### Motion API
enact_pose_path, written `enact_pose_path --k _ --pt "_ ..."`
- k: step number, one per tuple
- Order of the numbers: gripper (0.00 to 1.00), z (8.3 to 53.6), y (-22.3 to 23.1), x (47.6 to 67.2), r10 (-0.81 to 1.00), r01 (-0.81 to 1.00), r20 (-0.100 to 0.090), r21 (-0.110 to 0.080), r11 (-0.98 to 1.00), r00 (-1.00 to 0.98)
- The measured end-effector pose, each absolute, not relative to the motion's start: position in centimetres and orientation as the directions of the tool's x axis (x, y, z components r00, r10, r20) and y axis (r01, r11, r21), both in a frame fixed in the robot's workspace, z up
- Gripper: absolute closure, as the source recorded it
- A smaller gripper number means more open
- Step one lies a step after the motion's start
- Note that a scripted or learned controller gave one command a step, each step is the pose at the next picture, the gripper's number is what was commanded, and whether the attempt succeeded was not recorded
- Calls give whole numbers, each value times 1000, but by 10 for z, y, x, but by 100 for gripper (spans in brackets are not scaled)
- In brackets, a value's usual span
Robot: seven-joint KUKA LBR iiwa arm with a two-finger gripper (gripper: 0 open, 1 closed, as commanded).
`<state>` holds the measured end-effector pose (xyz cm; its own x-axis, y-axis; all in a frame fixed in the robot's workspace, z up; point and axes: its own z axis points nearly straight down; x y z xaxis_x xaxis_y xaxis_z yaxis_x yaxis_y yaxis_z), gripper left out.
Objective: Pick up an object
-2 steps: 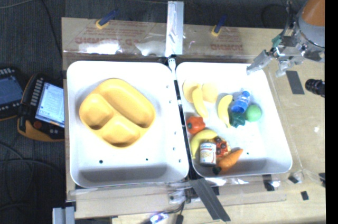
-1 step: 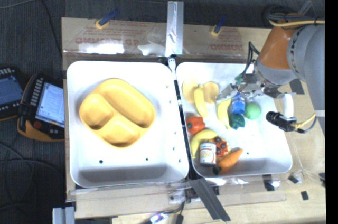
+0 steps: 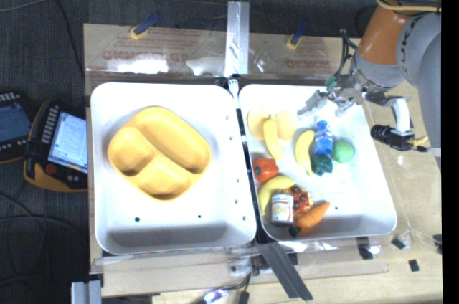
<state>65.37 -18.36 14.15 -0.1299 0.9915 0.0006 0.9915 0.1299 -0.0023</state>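
Observation:
My gripper (image 3: pixel 328 99) hangs over the far right part of the right bin (image 3: pixel 380 188), open and with nothing between its fingers. Below and left of it lie pale yellow banana pieces (image 3: pixel 271 129). A yellow banana (image 3: pixel 304 149), a blue bottle (image 3: pixel 323 140) with a dark green piece under it, and a green ball (image 3: pixel 344 151) lie just in front of the gripper. Nearer the front are a red tomato (image 3: pixel 265 168), another banana (image 3: pixel 275 185), a small labelled can (image 3: pixel 282 209) and an orange carrot (image 3: pixel 313 216).
The left bin (image 3: pixel 107 224) holds one large yellow lumpy object (image 3: pixel 158 150). A ridge (image 3: pixel 242 152) divides the two bins. A handheld pendant (image 3: pixel 57 146) lies off the bench at the left. The arm (image 3: pixel 391 37) comes in from the upper right.

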Motion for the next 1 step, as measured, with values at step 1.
enact_pose_path --k 1 --pt "0 89 -194 628 999 999 1 7 -38 38"
